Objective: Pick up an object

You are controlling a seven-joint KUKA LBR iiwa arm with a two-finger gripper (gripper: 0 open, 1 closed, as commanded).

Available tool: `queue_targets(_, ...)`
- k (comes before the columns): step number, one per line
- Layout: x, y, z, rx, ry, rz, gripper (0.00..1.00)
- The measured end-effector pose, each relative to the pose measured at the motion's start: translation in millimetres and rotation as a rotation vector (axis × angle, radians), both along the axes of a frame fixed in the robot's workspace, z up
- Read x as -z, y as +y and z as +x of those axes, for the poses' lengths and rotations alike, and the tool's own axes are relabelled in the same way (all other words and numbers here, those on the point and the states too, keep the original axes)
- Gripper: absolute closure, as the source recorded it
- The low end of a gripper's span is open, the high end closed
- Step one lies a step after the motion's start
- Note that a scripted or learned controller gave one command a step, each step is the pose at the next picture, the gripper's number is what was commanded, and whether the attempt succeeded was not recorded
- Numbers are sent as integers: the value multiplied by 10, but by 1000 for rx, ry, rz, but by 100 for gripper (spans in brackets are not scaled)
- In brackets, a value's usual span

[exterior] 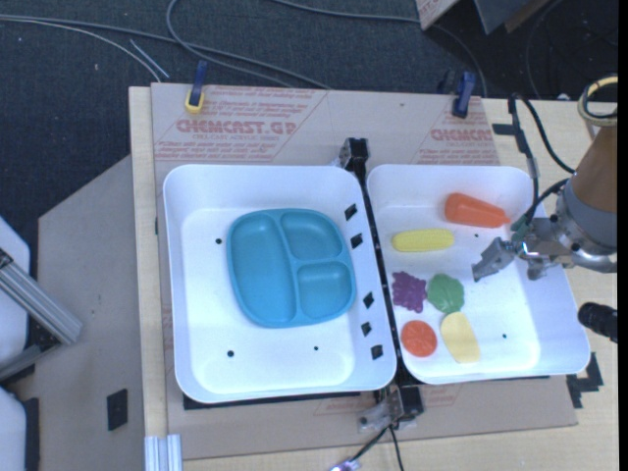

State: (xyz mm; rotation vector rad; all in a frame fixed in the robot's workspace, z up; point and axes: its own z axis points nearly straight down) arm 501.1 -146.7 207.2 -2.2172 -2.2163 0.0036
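Cardboard sheet (245,121) under both bins reads "CHEMCAST" in red lettering.

Two white bins (186,263) sit side by side on the bench. One holds a single blue plate (289,266). The other holds six toy foods (432,287): two yellow, two orange, one green, one purple.

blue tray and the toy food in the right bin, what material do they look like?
Blue tray: looks like moulded plastic, smooth, mild sheen, uniform colour, rounded compartment walls. Toy food, such as the carrot, corn and tomato: probably plastic or rubber, solid saturated colours, mostly matte with soft rounded shapes. Hard or soft can't be told from this view.
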Motion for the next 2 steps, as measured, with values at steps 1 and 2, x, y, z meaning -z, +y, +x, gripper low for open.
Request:
queue_targets(1, 596, 27, -89, 0, 2, 1, 0)
queue_targets(2, 1019, 34, -92, 0, -1, 0, 0)
